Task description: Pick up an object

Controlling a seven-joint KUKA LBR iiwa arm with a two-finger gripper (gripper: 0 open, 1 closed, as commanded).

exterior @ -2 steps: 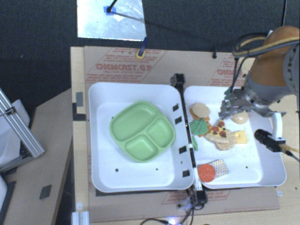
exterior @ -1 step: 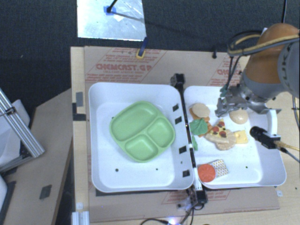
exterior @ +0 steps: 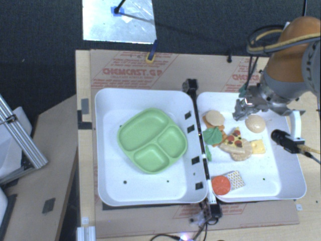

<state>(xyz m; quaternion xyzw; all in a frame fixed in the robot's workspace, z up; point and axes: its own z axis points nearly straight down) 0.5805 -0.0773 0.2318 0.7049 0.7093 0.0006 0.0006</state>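
The right bin (exterior: 281,185) holds several toy foods. A tan round bun (exterior: 214,118) lies at its back left, with a pale egg-shaped piece (exterior: 255,123) to its right. A green leaf (exterior: 213,135), a pizza slice (exterior: 233,139), a yellow cheese wedge (exterior: 258,146) and a beige piece (exterior: 239,155) crowd the middle. A red tomato slice (exterior: 221,185) and a speckled wrapper (exterior: 234,179) lie at the front. My gripper (exterior: 241,110) hangs over the bin's back, between the bun and the egg-shaped piece, and nothing shows in its grip.
The left bin (exterior: 110,185) holds a green divided plate (exterior: 153,140). A black divider with clips (exterior: 198,134) runs between the bins. The arm's grey wrist and orange band (exterior: 296,59) reach in over the right bin's back right corner.
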